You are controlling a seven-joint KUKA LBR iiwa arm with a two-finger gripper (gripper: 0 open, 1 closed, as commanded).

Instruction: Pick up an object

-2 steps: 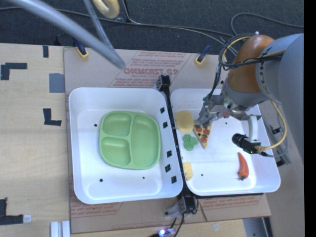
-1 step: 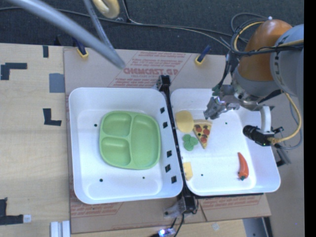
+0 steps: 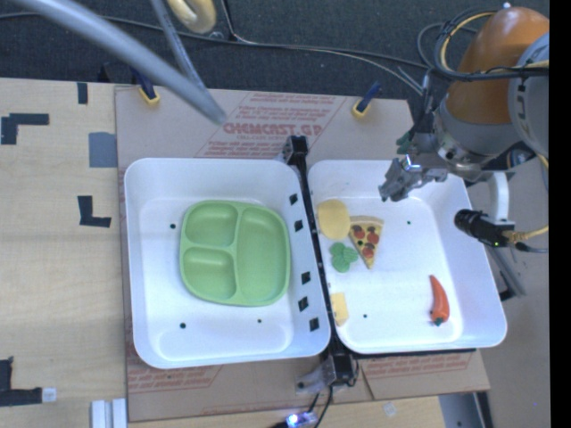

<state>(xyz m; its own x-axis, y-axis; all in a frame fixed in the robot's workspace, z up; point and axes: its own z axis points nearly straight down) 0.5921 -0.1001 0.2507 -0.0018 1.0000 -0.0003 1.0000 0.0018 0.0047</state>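
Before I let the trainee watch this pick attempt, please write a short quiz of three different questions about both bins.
1. True or false: the green divided plastic plate lies in the left white bin.
2. Which toy lies nearest the right white bin's lower right corner: (a) pizza slice, (b) orange-red pepper, (c) green broccoli?
3. Fill in: the gripper hovers above the ___ bin.

Key: 1 true; 2 b; 3 right.
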